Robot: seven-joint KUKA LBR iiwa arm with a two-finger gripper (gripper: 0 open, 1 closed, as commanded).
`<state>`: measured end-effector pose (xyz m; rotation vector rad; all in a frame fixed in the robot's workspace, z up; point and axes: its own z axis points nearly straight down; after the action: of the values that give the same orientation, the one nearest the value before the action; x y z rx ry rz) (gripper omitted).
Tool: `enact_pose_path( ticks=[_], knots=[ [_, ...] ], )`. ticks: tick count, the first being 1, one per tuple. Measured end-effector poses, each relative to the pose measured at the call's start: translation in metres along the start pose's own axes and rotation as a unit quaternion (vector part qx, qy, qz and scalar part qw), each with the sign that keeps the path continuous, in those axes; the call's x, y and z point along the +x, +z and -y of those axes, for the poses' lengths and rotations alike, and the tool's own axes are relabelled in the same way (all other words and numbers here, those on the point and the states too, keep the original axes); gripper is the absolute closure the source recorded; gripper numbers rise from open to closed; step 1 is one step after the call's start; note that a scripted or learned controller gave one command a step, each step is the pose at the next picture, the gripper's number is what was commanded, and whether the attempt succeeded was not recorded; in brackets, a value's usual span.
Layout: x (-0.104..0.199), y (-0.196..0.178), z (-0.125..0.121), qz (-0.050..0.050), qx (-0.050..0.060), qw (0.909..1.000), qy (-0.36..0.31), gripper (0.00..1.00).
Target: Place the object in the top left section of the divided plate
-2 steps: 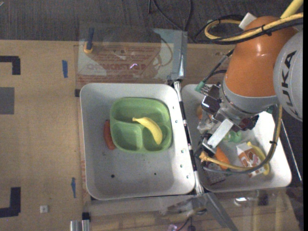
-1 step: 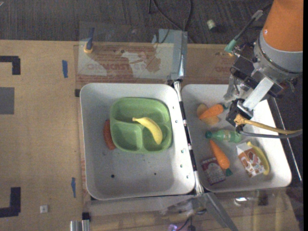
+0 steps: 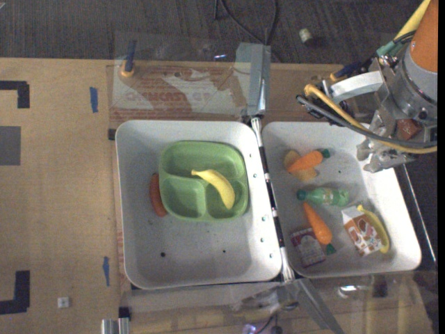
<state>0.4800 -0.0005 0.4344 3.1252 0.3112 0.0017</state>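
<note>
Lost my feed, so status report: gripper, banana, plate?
Gripper over right bin's far corner, nothing seen between fingers. Banana lying in green plate, across the divider toward its right section. Nothing blocking.

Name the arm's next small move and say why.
Probably descend into the right bin toward a carrot: the gripper hangs over that bin's right rim, and the green plate's top left section has nothing in it.

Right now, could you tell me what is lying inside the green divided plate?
A yellow banana lies in the green divided plate, crossing a divider into the right section. It covers the plate floor beneath it. An orange item lies outside, against the plate's left rim.
</note>
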Motion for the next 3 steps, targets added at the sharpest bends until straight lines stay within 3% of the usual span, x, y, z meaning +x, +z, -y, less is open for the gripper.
enact_pose_path(
  ticks=[1, 2, 3],
  knots=[
    [-0.018, 0.0, -0.088, 0.002, 0.0, 1.0, -0.004, 1.0],
    [-0.028, 0.0, -0.149, 0.002, 0.0, 0.9998, -0.022, 1.0],
    [0.035, 0.0, -0.209, 0.002, 0.001, 1.0, -0.003, 1.0]
  ],
)
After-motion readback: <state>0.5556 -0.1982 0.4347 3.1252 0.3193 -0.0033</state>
